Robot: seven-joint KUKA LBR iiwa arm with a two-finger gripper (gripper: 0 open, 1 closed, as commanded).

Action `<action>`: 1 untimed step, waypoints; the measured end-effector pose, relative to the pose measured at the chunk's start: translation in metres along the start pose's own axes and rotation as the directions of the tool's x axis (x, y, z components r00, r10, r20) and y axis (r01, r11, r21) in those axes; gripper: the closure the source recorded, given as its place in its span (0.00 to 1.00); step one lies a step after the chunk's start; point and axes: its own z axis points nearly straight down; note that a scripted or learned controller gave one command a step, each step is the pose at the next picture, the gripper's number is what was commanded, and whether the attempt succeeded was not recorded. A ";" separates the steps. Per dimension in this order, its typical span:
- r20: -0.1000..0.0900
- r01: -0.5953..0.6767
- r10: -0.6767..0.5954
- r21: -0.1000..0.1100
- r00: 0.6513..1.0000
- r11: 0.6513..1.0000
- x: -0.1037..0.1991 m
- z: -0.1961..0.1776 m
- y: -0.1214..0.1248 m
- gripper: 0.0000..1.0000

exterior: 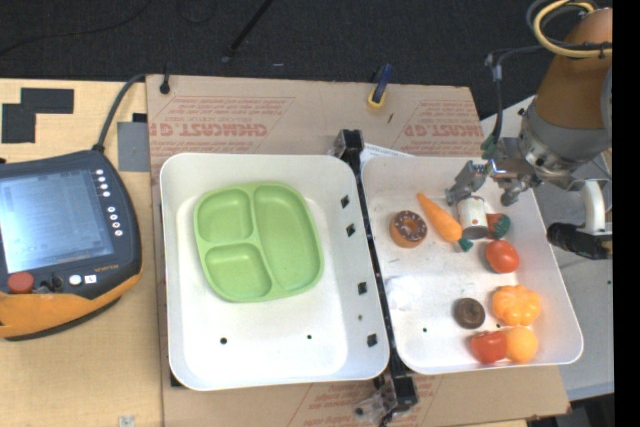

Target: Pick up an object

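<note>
My gripper (pixel 478 205) hangs over the right bin (pixel 420 345), just beside the carrot (pixel 440 217). Its fingers look spread, perhaps around a small white thing (pixel 471 213); I cannot tell.

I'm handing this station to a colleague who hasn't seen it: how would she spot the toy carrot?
Look in the right-hand white bin, at its upper middle. The carrot lies there on a slant, between the brown ringed donut and the end effector. It alone is long, tapered and orange; its neighbours are round.

red upside-down print on cardboard sheet (pixel 260 120), not legible
</note>
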 end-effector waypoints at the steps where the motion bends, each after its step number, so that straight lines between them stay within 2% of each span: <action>1: -0.001 0.001 -0.001 0.001 1.000 1.000 -0.001 -0.010 0.000 1.00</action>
